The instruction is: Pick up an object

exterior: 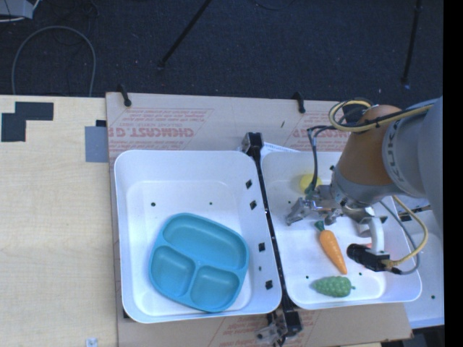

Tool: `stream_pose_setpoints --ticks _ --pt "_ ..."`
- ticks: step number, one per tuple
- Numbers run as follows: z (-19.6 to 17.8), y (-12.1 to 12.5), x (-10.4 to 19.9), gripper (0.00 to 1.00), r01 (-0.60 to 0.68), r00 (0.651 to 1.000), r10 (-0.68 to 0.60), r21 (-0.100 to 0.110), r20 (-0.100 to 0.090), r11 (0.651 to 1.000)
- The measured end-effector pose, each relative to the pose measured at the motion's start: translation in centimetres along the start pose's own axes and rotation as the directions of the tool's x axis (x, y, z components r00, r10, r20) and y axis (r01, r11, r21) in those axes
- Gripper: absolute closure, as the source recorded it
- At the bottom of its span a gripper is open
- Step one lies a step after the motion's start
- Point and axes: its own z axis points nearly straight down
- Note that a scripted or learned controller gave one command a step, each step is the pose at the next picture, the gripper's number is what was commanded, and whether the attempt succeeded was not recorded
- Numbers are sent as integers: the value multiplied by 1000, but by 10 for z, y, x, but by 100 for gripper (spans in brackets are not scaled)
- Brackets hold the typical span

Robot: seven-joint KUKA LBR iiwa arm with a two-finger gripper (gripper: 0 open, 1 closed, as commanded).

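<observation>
Green bumpy toy (333, 286) lies at the near edge of the right bin (296, 280), an orange carrot (332, 250) just behind it and something yellow (307, 182) farther back. Nothing looks lifted yet, so the whole pick remains. Low over the carrot's top, the pincer (312, 210) seems spread and empty. One blue tray (199, 261) occupies the left bin (137, 172): two bins, one tray, three small items.
</observation>
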Motion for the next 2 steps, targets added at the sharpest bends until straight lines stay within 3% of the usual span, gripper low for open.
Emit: stream_pose_setpoints --ticks 1,2 --pt "-13 1 -1 100 -5 1000 5 -2 0 1000" --pt "-62 -2 7 100 1 1000 -1 -10 1 1000"
